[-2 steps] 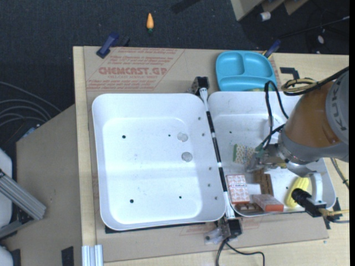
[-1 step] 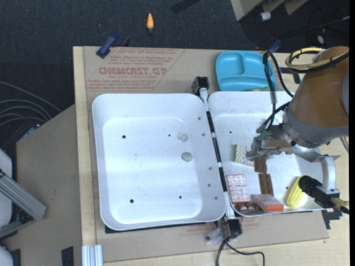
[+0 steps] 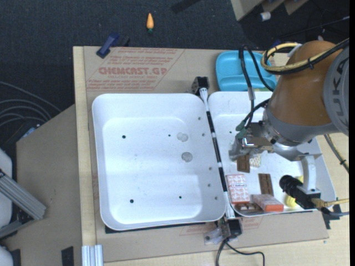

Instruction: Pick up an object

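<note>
My gripper (image 3: 244, 147) hangs low over the middle of the right bin (image 3: 224, 107), under the arm's orange band. Right below its tip lie a small brown block (image 3: 243, 164) and a pale checkered piece (image 3: 255, 160); whether the gripper touches either one is unclear. Nearer the bin's front edge are a pink and white box (image 3: 238, 188), a brown bar (image 3: 265, 183) and an orange-red block (image 3: 270, 204) with a dark brown piece (image 3: 249, 206) beside it.
The left bin (image 3: 111, 121) bears two small grey discs (image 3: 182, 137) (image 3: 187, 157). A light blue tray (image 3: 238, 71) sits behind the right bin. A blue clip (image 3: 108, 45) rests on the cardboard's far edge, and a small orange thing (image 3: 150, 21) lies on the dark floor.
</note>
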`<state>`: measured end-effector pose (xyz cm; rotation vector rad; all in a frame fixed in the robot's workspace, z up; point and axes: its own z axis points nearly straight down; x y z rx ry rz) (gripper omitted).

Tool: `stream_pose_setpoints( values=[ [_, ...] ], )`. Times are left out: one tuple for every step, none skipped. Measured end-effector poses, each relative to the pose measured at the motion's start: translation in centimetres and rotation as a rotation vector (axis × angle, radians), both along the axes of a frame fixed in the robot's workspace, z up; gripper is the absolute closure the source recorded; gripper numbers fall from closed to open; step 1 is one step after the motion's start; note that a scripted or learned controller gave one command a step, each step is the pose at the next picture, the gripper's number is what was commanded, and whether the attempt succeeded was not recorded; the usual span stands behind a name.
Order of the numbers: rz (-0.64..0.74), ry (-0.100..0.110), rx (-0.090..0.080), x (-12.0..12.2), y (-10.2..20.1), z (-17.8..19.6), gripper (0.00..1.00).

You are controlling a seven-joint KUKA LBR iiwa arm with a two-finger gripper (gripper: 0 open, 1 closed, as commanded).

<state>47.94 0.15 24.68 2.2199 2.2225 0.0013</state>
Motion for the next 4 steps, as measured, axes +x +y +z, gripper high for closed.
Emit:
stream_pose_setpoints(
  values=[
    [0.0,0.001,0.0,0.0,6.1,2.0,1.0],
    [0.0,0.004,0.0,-0.1,11.1,0.8,1.0],
    [-0.002,0.001,-0.001,0.0,3.5,6.2,1.0],
    [-0.001,0.004,0.0,-0.1,9.6,-1.1,1.0]
  ],
)
